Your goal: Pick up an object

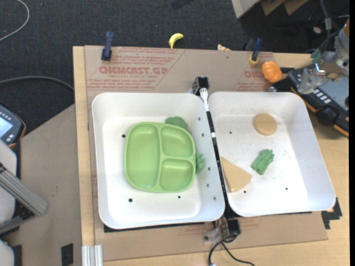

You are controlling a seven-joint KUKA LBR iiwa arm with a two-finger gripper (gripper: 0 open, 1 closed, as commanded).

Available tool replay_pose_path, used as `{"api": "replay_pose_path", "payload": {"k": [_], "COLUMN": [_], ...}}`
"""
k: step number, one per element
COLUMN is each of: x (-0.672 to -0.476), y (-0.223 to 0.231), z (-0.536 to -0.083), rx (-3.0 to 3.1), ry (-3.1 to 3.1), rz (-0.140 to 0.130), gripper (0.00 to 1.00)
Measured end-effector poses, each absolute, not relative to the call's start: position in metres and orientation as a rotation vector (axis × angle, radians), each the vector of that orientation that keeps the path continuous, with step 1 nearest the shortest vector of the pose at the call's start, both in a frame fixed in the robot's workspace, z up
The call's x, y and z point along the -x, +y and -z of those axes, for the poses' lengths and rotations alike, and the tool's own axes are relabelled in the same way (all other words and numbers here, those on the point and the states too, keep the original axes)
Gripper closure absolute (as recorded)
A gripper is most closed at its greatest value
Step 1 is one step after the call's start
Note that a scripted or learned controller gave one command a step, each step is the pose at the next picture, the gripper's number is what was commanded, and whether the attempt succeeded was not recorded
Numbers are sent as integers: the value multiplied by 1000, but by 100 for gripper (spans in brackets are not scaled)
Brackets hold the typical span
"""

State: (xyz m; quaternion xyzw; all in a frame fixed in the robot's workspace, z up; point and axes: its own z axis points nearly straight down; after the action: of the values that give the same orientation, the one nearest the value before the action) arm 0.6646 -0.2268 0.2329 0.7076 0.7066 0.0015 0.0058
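We record two white bins side by side on the tabletop, touching along a dark centre seam. The left bin [105, 198] holds one green divided plate [160, 157] with three compartments, lying flat near the bin's middle. Two small green pieces show from under its right edge: one at the upper right [177, 122], one at the lower right [199, 161].

The right bin [310, 165] holds three loose objects: one round tan disc [265, 124] toward the far side, one green leafy piece [262, 161] near the middle, and one tan wedge [235, 176] against the seam wall. The three lie apart from one another with nothing over them.

The arm's end [321, 73] sits at the upper right, outside the right bin's far corner; we cannot tell how its jaws stand. Just beside it lies one orange object [271, 71]. Two blue clamps [107, 45] [256, 49] grip the board's far edge, and one yellow object [176, 39] lies beyond it.
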Motion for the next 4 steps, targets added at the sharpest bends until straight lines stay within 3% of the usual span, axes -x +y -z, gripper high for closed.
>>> {"api": "replay_pose_path", "payload": {"k": [1,2,3,4], "x": [-613,-637,-669,-633], "y": [-166,-227,-208,-177], "z": [-144,-168,-375,-284], "rx": [-2227,-2218,-2203,-2226], "ry": [2233,2214,2211,2228], "rz": [6,-2,-16,6], "gripper": [100,100,100,100]}}
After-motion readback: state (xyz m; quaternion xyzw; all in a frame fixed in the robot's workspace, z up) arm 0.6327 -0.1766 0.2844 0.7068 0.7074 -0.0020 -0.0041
